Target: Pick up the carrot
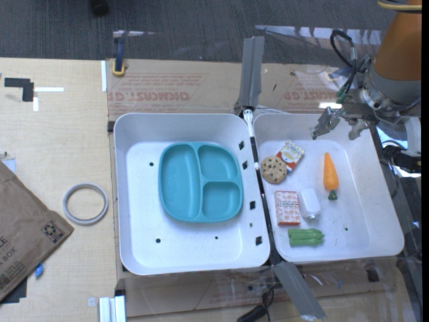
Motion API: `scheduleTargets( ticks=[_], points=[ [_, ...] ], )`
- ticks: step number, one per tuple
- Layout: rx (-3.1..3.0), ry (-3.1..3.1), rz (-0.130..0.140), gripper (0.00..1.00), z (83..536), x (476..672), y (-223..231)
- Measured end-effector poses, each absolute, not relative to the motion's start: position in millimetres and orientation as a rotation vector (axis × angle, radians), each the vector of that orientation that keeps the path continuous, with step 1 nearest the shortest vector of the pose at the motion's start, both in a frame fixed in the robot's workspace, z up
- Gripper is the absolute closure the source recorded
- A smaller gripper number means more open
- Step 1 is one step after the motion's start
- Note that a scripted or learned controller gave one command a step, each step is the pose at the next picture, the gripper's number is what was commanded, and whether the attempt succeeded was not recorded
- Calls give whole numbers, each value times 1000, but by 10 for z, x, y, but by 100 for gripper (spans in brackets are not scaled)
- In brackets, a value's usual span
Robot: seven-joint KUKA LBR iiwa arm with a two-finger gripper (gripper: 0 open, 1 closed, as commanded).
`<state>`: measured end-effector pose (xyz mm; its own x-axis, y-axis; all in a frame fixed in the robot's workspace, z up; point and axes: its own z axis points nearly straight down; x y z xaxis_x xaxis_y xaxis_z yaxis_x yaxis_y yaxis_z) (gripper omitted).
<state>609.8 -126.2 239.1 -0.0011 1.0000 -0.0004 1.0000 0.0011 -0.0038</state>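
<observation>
Orange carrot lying free in the right bin, gripper poised above the far rim

You are looking at the carrot [330, 173] lying lengthwise in the right bin [382, 243], its green stub pointing toward the near side. Bare white floor is showing all around it, and more between it and the bin's right wall. To its left, a white block [309, 203] and a red-and-white carton [287, 207] are sitting near each other, with a cookie [273, 170] and a small packet [291, 154] further up and a green vegetable [305, 237] near the front edge. The gripper [343, 121] is hanging over the bin's far rim, apart from the carrot; its fingers are spread and grasping nothing. The left bin [134, 240] is holding a teal divided plate [200, 182], with open floor around it
</observation>
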Motion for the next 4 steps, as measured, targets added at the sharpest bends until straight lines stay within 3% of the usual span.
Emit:
scheduleTargets(
  ticks=[1,2,3,4],
  points=[
    [-2214,-2230,3,0,2179,6226,-1492],
    [-2683,-1628,7,0,1870,5739,-1867],
    [-2734,-1546,2,0,913,5526,-1703],
    [-2736,-1538,5,100,992,5520,-1713]
  ],
)
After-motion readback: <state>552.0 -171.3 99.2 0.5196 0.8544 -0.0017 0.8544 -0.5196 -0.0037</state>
